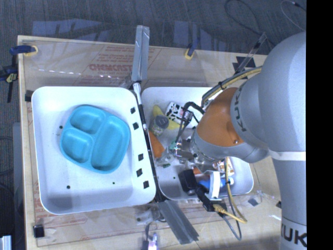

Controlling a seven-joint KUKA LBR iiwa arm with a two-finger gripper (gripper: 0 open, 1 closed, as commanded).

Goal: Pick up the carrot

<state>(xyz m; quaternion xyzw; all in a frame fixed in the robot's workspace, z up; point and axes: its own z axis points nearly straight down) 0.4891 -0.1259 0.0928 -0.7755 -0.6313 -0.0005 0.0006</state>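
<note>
The carrot (155, 146) is a small orange piece lying against the left wall of the right bin (244, 184), about halfway along it. My gripper (174, 150) hangs low in that bin, just right of the carrot and very close to it. The grey wrist with its orange band covers the middle of the bin. I cannot make out whether the gripper touches the carrot.
Behind the carrot lie a yellow item (157, 112), a grey round piece (162, 122) and a black-and-white patterned object (174, 110). A blue and white object (216, 183) lies near the front of the right bin. The left bin (47, 139) holds a blue divided plate (95, 138).
</note>
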